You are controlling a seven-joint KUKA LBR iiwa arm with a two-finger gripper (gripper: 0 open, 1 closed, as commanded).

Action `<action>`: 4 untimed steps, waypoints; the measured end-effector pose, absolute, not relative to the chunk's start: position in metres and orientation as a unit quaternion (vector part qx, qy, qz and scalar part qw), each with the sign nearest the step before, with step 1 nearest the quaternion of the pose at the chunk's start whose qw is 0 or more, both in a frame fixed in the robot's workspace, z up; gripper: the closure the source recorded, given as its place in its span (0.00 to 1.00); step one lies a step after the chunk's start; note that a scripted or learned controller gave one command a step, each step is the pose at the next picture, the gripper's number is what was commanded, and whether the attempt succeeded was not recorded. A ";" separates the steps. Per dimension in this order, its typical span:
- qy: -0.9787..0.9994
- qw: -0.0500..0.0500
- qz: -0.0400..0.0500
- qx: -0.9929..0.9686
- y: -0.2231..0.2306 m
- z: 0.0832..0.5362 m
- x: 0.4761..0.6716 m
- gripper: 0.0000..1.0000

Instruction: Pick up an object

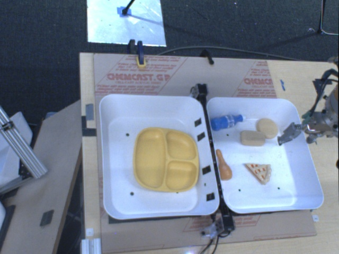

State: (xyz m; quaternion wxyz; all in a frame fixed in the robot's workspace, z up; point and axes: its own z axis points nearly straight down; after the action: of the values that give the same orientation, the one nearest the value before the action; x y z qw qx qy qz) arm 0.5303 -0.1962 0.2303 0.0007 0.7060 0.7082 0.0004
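The right bin (296,194) holds several small items: a blue bottle (226,122) lying on its side, a round beige piece (267,127), a beige block (252,138), an orange gourd-shaped toy (224,165) and a pizza-slice toy (258,172). My gripper (291,133) reaches in at the bin's right rim, just right of the round beige piece and apart from it. I see nothing held in it.
The left bin (116,142) holds a yellow divided plate (166,159). A black clamped divider (207,157) runs between the two bins. Cables and arm parts (324,107) crowd the right edge. A shiny sheet (126,15) lies on the floor beyond the bench.
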 end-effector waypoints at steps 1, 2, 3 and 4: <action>0.709 -0.001 0.000 0.706 -0.190 0.184 0.537 0.00; 0.707 -0.001 -0.001 0.707 -0.195 0.124 0.532 0.00; 0.708 -0.001 0.000 0.707 -0.194 0.082 0.532 0.00; 0.708 0.002 0.001 0.706 -0.195 0.095 0.534 1.00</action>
State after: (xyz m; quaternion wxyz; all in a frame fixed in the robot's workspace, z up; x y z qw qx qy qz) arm 0.5336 -0.1949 0.0954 0.0021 0.7063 0.7079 0.0009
